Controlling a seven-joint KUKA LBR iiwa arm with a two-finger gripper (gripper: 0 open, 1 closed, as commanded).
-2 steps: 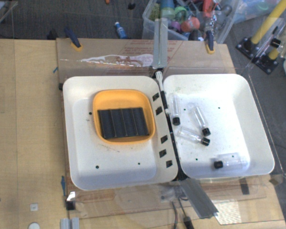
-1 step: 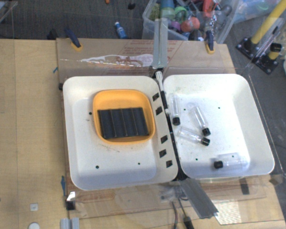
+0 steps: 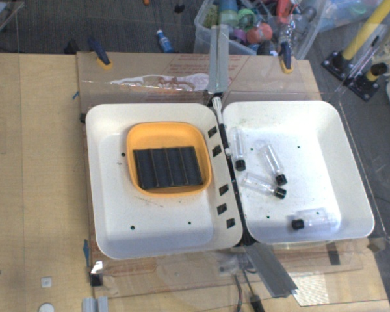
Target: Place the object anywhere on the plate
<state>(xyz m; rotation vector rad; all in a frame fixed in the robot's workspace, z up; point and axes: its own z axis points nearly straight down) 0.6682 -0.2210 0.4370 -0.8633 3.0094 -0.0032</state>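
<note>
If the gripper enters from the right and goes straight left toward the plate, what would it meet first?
Probably the right bin, at its outer rim, if it travels low. After that, the capped tubes lie in the line before the plate. The travel height is unknown, so it may pass above them all.

Both shallow bins, the left bin (image 3: 110, 226) and the right bin (image 3: 351, 168), are white. In the left one sits an orange plate (image 3: 138, 137) bearing a black, ribbed rectangular object (image 3: 168, 168). The right bin holds four clear tubes with black caps, such as the near one (image 3: 312, 220) and another nearer the middle (image 3: 273, 162). The bench (image 3: 32, 174) is pale tan wood. A far plastic tub (image 3: 260, 12) shows mixed bright colours.
</note>
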